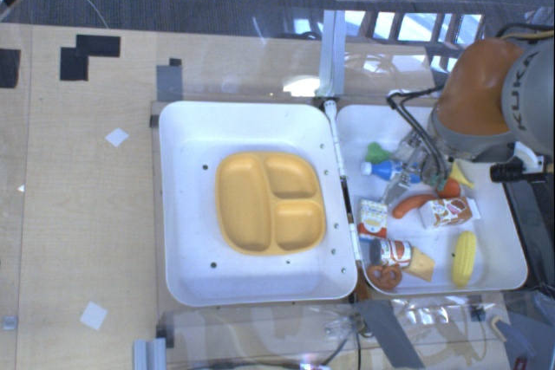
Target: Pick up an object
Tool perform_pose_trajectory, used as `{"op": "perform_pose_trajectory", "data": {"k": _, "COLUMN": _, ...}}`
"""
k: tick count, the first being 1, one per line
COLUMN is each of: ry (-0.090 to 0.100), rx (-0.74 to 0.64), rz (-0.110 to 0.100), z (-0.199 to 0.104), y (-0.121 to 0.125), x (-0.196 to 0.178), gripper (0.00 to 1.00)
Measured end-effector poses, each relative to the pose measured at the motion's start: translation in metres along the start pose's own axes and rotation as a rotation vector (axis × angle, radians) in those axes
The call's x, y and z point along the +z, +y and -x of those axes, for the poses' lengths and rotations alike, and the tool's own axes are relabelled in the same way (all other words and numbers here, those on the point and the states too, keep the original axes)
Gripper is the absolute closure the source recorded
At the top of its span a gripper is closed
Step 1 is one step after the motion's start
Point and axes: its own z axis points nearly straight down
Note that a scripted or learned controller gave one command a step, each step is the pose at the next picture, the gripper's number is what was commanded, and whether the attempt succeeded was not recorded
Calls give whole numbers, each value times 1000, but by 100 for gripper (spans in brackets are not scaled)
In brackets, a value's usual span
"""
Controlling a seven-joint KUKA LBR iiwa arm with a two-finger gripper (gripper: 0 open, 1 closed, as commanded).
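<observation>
My gripper (414, 172) low in right bin (499, 273), fingers blurred, spread cannot tell, grasp cannot tell | sausage (411, 205) mid-bin just below gripper, long axis runs left-low to right-high | corn (465, 256) near right edge, upright | yellow tray (269, 202) centre of left bin (186, 273)

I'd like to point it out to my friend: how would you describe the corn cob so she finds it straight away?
Look at the right-hand white bin, the one crowded with toy food. Go to its near right corner, away from the gripper. The corn cob lies there alone, a stubby bright yellow oblong standing on end in the picture, right of the orange wedge and below the white packet.
</observation>
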Motion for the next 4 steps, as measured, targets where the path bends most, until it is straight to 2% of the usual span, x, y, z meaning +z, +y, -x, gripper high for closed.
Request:
{"op": "perform_pose_trajectory", "data": {"k": 1, "ry": 15, "rx": -31, "rz": -5, "z": 52, "y": 11, "x": 7, "gripper": 0}}
{"op": "perform_pose_trajectory", "data": {"k": 2, "ry": 0, "rx": -34, "rz": 0, "z": 56, "y": 14, "x": -9, "gripper": 100}}
{"op": "perform_pose_trajectory", "data": {"k": 3, "ry": 11, "rx": 208, "rz": -2, "z": 26, "y": 60, "x": -95, "gripper": 100}}
{"op": "perform_pose_trajectory", "data": {"k": 4, "ry": 14, "rx": 510, "rz": -5, "z": 6, "y": 134, "x": -178, "gripper": 100}}
